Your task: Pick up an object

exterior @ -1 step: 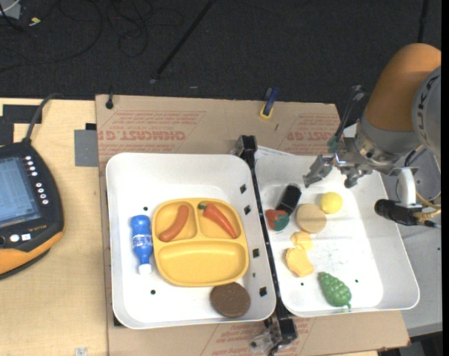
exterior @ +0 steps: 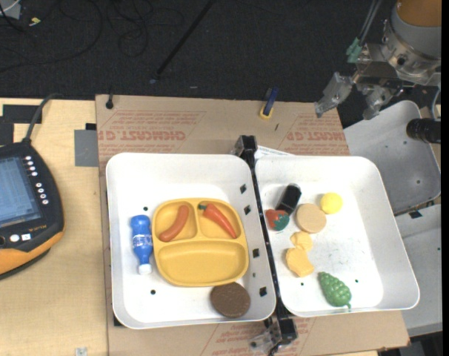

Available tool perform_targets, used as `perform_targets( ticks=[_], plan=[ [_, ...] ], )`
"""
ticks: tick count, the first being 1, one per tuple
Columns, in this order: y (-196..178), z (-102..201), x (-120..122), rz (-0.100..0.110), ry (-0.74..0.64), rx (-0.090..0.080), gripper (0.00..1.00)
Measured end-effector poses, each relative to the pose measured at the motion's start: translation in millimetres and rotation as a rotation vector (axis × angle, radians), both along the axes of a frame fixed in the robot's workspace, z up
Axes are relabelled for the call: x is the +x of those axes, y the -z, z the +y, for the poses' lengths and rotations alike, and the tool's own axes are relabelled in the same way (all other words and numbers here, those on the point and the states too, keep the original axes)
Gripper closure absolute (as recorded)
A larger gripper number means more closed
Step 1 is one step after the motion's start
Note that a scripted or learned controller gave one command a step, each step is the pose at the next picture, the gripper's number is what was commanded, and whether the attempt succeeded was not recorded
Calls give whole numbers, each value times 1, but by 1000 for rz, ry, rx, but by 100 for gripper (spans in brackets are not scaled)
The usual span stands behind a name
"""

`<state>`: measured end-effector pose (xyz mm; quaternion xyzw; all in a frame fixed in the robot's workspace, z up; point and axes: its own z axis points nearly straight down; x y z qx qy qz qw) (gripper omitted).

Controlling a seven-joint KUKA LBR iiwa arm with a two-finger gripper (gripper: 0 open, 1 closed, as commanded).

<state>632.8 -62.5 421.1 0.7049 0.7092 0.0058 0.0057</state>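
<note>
A round tan disc [exterior: 310, 218] lies in the right bin [exterior: 380, 228], while the gripper [exterior: 356, 95] hangs spread open and empty above that bin's far edge.

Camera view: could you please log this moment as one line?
gripper: fingers open, raised beyond right bin | held: nothing | left bin: yellow tray, blue bottle | status: pick not started

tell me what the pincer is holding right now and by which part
Nothing. The pincer hangs open above the bench beyond the right bin, with no object between its fingers.
</note>
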Motion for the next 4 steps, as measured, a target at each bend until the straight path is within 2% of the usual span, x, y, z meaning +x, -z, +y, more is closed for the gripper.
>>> perform_targets(
  ticks=[1,2,3,4],
  plan=[
    [-126,41,-73,3,1,2,0],
    [-126,42,-70,21,-1,0,100],
    [-108,16,-128,21,9,1,100],
    [-107,3,-158,20,7,0,100]
  ],
)
